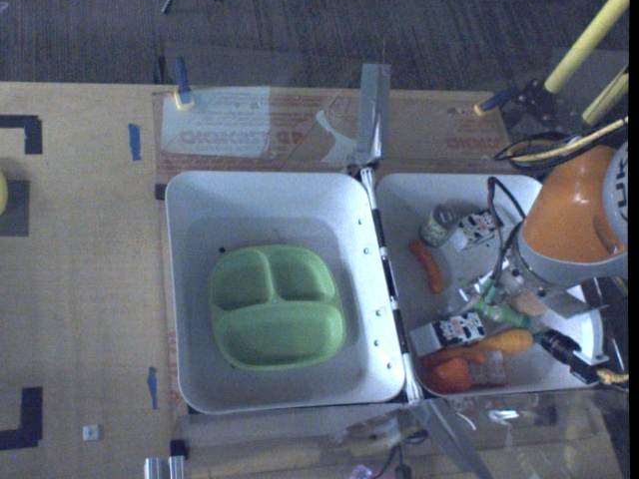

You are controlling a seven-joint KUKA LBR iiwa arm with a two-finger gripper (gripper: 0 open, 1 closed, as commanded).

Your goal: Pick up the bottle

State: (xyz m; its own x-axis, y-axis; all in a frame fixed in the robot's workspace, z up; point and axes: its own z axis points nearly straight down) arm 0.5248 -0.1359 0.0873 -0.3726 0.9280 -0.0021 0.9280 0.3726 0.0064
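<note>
Beside one green tray (278, 307), one carrot (496, 343).

The grey arm (584, 218) reaches in from the right, its orange band uppermost — wrist pointed steeply down. The hand (496, 292) sits low beneath it — mostly hidden by the wrist.

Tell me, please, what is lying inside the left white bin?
Inside the left bin lies a green compartment tray, its three sections bare. Whatever sits beneath the tray is covered by it.
</note>
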